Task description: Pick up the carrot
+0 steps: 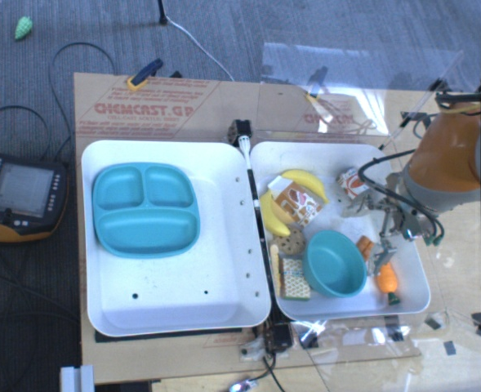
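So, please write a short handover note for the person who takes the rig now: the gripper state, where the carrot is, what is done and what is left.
Gripper: over the right white bin, near its right side; whether it is open or shut cannot be seen.
Small orange carrot: lying in the right bin, near the right wall, just below the gripper and right of the round teal bowl.
Done: arm is positioned close above the carrot.
Left: grasp the carrot and lift it; it appears not yet lifted.
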### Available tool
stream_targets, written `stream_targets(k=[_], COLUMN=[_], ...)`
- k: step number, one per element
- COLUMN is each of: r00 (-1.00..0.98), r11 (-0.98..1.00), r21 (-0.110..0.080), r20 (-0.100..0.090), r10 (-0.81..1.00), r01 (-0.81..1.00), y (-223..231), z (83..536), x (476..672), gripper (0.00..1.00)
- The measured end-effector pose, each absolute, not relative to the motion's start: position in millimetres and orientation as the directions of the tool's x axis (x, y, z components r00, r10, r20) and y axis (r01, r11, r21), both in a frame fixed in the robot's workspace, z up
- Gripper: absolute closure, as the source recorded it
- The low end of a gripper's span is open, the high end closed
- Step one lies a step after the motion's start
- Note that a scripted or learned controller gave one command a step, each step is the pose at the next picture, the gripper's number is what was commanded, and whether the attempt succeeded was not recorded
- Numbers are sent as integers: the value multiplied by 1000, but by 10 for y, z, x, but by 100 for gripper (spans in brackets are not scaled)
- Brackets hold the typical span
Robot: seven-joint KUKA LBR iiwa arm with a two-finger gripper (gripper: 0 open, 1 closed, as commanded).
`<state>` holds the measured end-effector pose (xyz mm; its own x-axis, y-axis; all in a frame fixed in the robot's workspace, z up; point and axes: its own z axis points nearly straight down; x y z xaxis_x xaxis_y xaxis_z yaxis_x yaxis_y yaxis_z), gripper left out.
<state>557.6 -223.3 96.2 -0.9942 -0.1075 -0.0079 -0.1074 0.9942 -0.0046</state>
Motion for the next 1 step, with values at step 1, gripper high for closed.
stream_targets(k=[1], r00=[-962], r11=[962], r21=[-9], r20=[-13], r10=[-274], r01=[-273], y=[-2234], z=[898], x=[5100], gripper=[0])
